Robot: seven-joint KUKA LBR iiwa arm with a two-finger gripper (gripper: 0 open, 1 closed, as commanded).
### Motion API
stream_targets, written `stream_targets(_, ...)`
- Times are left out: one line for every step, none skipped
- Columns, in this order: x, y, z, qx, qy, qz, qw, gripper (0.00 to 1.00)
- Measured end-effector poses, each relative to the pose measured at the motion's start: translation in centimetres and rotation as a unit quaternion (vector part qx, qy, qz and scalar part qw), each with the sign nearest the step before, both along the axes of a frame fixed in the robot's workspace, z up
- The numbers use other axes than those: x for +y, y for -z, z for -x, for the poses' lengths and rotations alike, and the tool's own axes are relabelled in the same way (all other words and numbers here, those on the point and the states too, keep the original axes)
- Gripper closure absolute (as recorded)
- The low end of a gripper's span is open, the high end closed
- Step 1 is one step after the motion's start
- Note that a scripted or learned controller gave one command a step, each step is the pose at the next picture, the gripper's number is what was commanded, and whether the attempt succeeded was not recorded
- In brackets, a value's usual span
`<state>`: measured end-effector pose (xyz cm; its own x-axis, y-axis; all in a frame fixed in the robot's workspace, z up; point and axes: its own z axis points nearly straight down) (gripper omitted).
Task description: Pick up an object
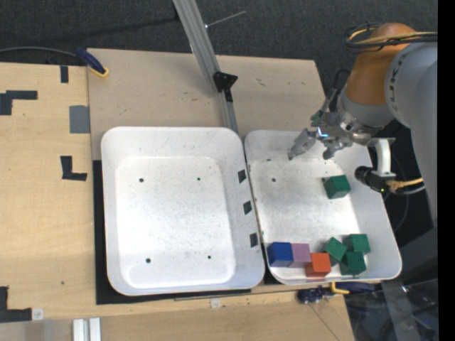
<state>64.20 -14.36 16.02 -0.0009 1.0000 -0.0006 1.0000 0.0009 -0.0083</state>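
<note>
My gripper (pixel 313 149) hangs over the far end of the right bin (pixel 284 190), open, with nothing between its two fingers. A green cube (pixel 337 186) lies by itself a little nearer than the gripper and to its right. Along the near edge of that bin sit a blue cube (pixel 281 253), a pale purple cube (pixel 301 253), an orange cube (pixel 320 263) and three green cubes (pixel 348 251) bunched together.
The left bin (pixel 170 212) lies beside the right one, the two rims meeting in the middle. A grey metal pole (pixel 206 48) slants in from the top and ends at the bins' far edge. The arm's orange band and grey body fill the upper right.
</note>
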Motion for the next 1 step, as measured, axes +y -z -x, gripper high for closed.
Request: stream_targets(0.45,4.72,-0.54,-0.001,-0.001,0.0003,1.0,0.0)
